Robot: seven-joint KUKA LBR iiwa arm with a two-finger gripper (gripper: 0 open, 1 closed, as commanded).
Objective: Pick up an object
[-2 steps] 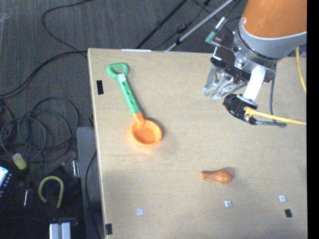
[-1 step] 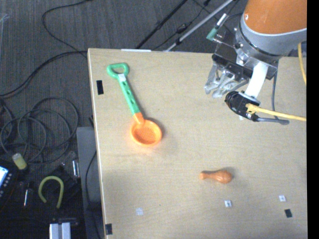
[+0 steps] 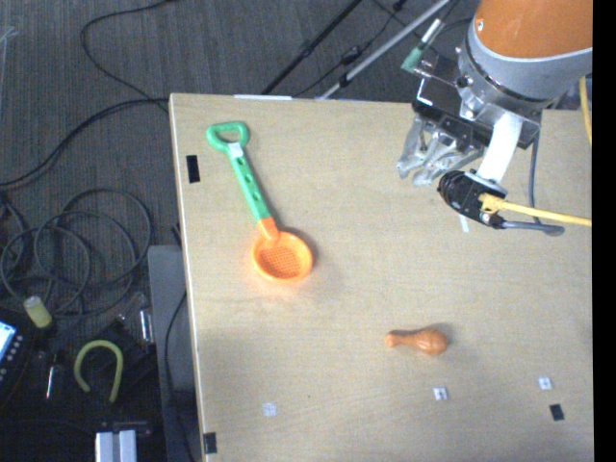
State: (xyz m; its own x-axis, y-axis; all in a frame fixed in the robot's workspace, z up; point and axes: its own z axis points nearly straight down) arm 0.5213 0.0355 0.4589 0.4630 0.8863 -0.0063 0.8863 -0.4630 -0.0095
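A green-handled sieve spoon (image 3: 262,214) with an orange bowl lies flat.

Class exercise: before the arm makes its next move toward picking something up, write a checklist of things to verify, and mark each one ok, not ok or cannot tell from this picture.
1. Something to pick is present: ok. A green-handled scoop with an orange head and a small orange pear-shaped piece lie on the wooden board.
2. Objects lie apart from each other: ok.
3. Gripper carries nothing: cannot tell.
4. Gripper is above a target: not ok; it hangs near the board's upper right, away from both.
5. Yellow cable beside the gripper stays out of the way: cannot tell.
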